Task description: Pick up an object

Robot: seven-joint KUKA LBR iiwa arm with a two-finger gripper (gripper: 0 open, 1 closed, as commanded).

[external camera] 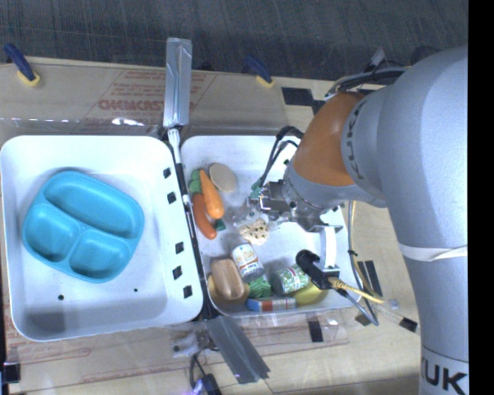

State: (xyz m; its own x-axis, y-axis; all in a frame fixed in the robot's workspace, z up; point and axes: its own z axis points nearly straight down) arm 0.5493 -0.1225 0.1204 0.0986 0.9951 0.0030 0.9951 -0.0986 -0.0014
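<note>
Camera view, hand [262, 202] over right bin [230, 145], near orange carrot [212, 192]

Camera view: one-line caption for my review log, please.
KUKA arm's gripper reaches into the cluttered right bin beside carrots; blue divided tray lies in the left bin.

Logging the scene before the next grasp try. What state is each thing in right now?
blue divided tray: right side up, compartments empty, lying in the left bin.
carrots: two, lying flat along the left wall of the right bin.
marker: lying flat at the near wall.
gripper: down in the right bin, beside the carrots.
</note>
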